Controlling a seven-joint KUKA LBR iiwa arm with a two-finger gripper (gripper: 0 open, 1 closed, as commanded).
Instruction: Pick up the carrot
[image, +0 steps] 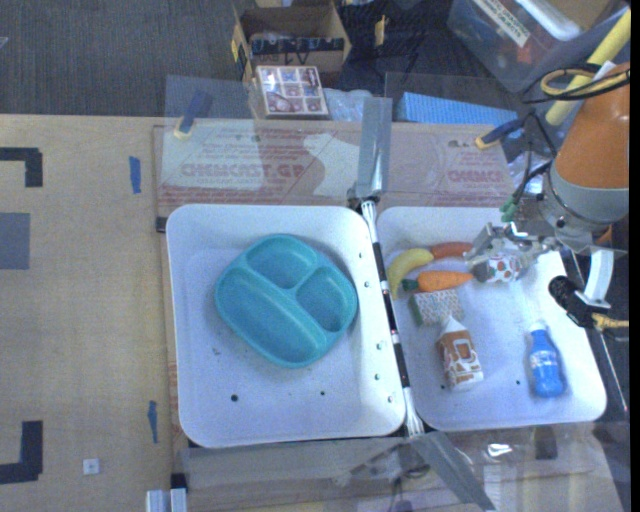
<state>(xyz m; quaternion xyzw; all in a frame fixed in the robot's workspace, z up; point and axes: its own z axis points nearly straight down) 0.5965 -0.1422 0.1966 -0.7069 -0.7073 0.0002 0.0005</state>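
So the carrot (443, 281) is sitting in the right bin (580, 400), up near its back-left corner, lying roughly crosswise with the green stub end toward the divider between the two bins. Using the carrot as the anchor: the banana (407, 268) is just beside it on the divider side, touching or nearly so, and there's another orange-red piece (450, 250) just behind it toward the back wall. In front of the carrot there's a small carton (459, 358), and a blue bottle (545, 364) sits well apart toward the arm's side. The gripper (497, 258) is hovering right off the carrot's blunt end, close to it, with nothing visibly held between its parts, and honestly I can't tell how far open it is from this angle, too much clutter and blur around the tip. Looks like a toy carrot to me, so probably light, stiff and a bit slick plastic, likely to roll or squirt out if pinched off-centre. I'd go for the thick middle of the orange body, squeezing across its width, and stay clear of the banana side. The teal divided plate (287, 298) is over in the left bin (200, 400), nowhere near the action.
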